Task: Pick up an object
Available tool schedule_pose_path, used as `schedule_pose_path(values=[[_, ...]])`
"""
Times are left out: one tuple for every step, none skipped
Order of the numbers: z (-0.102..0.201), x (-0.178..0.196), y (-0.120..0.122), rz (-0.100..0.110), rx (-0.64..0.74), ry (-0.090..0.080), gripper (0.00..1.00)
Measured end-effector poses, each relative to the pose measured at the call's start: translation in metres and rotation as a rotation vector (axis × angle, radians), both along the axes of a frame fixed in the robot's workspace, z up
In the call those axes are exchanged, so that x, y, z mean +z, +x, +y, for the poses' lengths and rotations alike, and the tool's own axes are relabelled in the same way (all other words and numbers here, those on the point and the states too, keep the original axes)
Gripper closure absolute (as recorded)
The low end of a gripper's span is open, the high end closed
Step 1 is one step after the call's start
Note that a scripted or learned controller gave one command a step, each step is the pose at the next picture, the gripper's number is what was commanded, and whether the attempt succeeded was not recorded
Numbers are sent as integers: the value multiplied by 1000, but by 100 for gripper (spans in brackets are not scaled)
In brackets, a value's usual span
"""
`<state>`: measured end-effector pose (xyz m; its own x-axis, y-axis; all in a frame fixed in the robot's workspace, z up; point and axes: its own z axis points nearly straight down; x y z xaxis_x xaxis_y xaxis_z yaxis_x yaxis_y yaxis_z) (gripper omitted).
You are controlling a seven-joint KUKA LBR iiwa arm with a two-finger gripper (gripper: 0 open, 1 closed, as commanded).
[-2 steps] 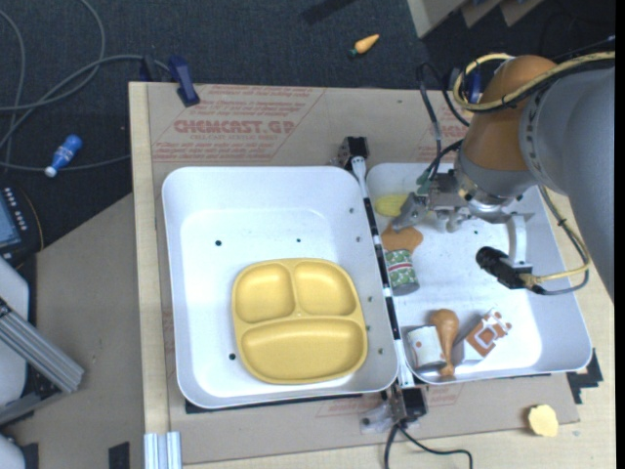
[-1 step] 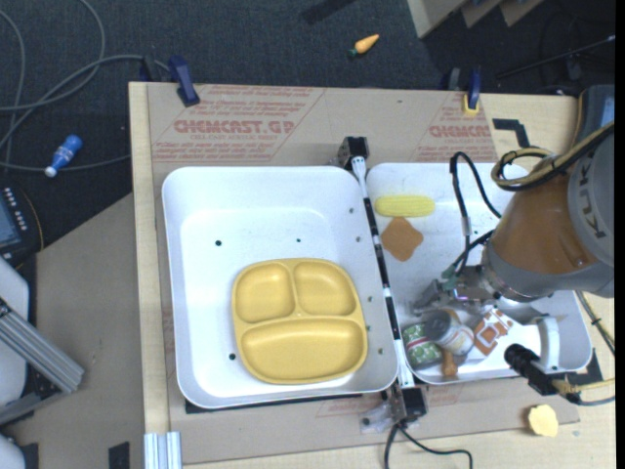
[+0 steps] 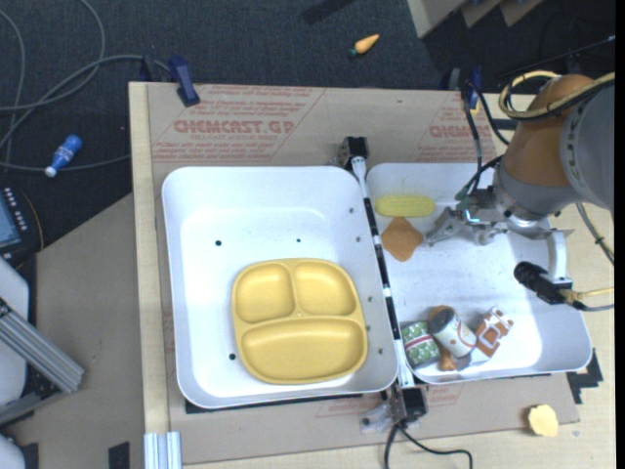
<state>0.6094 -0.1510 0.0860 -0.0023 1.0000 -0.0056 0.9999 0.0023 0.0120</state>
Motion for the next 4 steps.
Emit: schedule_pose_path(values=[[62,-4,51,38,9,5,0],[52,-5,52,40,1,10,0],[55,-5,51,40,-1,6,0],[55,-5,51,40,-1,5,0]])
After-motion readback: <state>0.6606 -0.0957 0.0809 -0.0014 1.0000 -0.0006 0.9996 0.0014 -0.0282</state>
